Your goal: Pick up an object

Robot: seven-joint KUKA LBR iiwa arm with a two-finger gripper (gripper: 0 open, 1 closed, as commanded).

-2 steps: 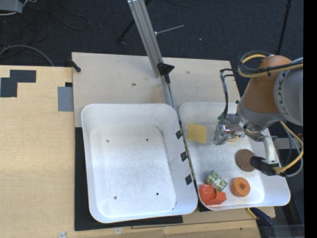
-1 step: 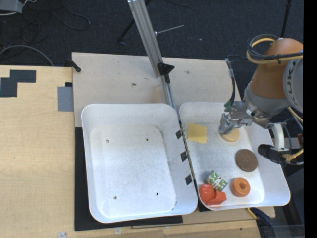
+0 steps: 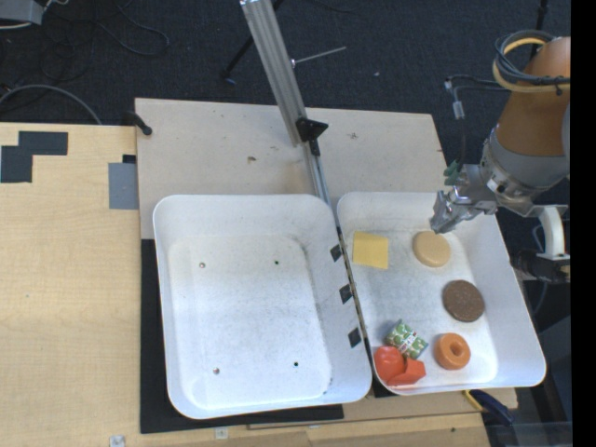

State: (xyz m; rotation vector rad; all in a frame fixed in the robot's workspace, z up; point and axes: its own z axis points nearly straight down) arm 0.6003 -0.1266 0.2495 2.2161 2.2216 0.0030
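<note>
My gripper hangs over the far part of the right bin, just above and beside a tan round disc. A yellow square block lies to the left of the disc. A brown round cookie-like disc sits nearer the front. At the bin's front lie an orange ring, a small green and white patterned piece and a red object. I see nothing held between the fingers.
The left bin sits beside the right one, with black clips along the shared rim. A slanted aluminium post rises behind the bins. Cables lie on the dark floor at the back.
</note>
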